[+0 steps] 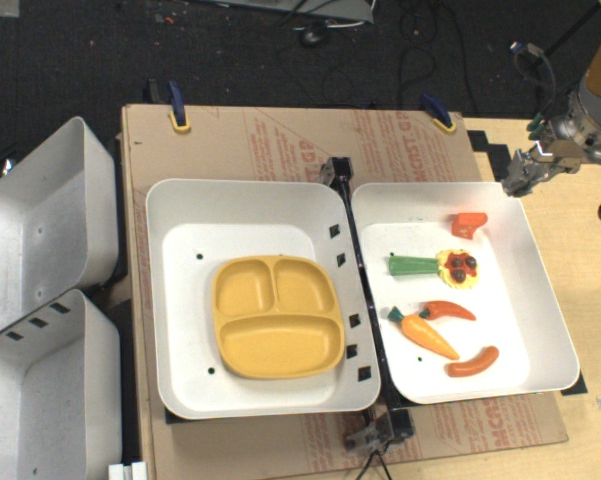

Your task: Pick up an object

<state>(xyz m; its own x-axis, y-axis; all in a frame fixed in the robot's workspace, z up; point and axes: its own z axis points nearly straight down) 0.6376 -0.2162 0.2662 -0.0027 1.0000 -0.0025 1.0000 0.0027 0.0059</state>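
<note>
Two white bins side by side on the desk (280, 133). Left bin (180, 218): a yellow plate (277, 316) w/ three parts, sitting about in the middle. Right bin (540, 298): five small toys. Small orange-red block (469, 224) near the top. Under it, a yellow flower w/ a green stem (432, 265), lying flat, stem pointing left. Lower down, a red chili (446, 311), just above an orange carrot (426, 335), the two almost touching. Red sausage (472, 361) at the bottom, near the carrot's tip. Gripper (520, 176) up at the top right, over the desk beside the right bin's far corner, well apart from all the toys. Nothing seen in it. Open or closed: can't tell, too small and blurry.
</note>
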